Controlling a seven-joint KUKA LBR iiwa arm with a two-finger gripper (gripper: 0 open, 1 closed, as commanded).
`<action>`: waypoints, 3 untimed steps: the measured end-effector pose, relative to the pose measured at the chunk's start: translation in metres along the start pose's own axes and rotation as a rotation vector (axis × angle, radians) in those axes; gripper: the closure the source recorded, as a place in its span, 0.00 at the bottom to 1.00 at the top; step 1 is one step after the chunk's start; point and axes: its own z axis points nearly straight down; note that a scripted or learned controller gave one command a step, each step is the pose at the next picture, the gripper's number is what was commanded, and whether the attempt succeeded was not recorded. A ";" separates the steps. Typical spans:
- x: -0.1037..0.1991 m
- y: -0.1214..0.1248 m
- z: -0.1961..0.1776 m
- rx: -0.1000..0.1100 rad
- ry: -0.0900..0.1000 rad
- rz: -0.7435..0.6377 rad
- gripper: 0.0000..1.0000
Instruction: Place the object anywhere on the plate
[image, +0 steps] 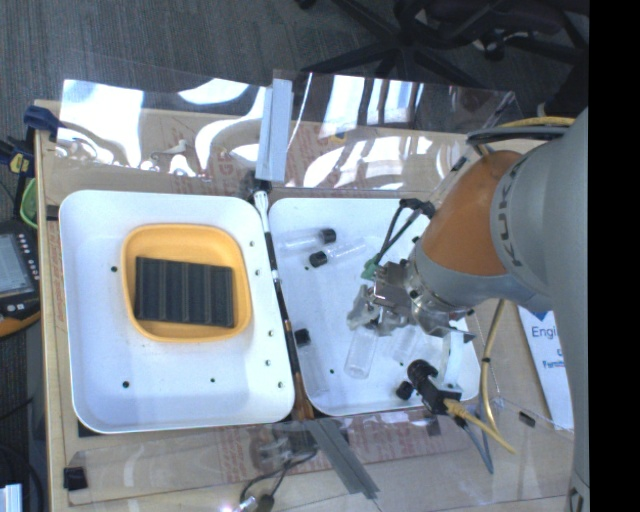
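Note:
A yellow plate (185, 245) with a dark ribbed insert lies in the left bin (90, 380). In the right bin (330, 395) my gripper (368, 312) hangs low over the bin's middle. Directly under it lies or hangs a clear plastic vial (357, 357); whether the two touch is hard to make out. A second clear vial with a black cap (327, 237) rests near the bin's far side, and another black cap (318, 259) sits just in front of it.
Small black pieces lie at the right bin's left wall (302, 338) and near its front right (405, 390). The ridge between the bins (277, 290) separates gripper and plate. Cables and a yellow hose (470, 415) trail at the front right.

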 end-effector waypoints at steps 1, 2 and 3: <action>0.033 0.038 -0.004 0.001 0.000 -0.063 1.00; 0.081 0.078 -0.018 0.000 -0.001 -0.206 1.00; 0.154 0.063 -0.007 0.003 -0.001 -0.432 1.00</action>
